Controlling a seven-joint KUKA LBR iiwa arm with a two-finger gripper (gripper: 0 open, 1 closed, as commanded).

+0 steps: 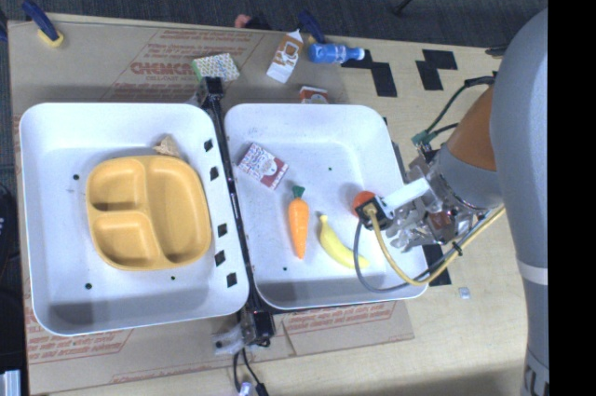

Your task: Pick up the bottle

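Observation:
A small blue bottle point(331, 54) lies on its side on the bench, behind the right bin point(372, 119) and outside it. My gripper point(402, 219) hangs low over the right edge of that bin, far from the bottle, with cables looping beneath it. A small red object point(363, 200) sits in the bin right beside the gripper's left side; I cannot tell whether they touch.
The right bin also holds a carrot point(298, 226), a banana point(337, 245) and a red-and-white packet point(262, 165). A yellow divided plate point(147, 210) lies in the left bin point(56, 129). A small carton point(285, 56) and a green packet point(216, 65) rest behind the bins.

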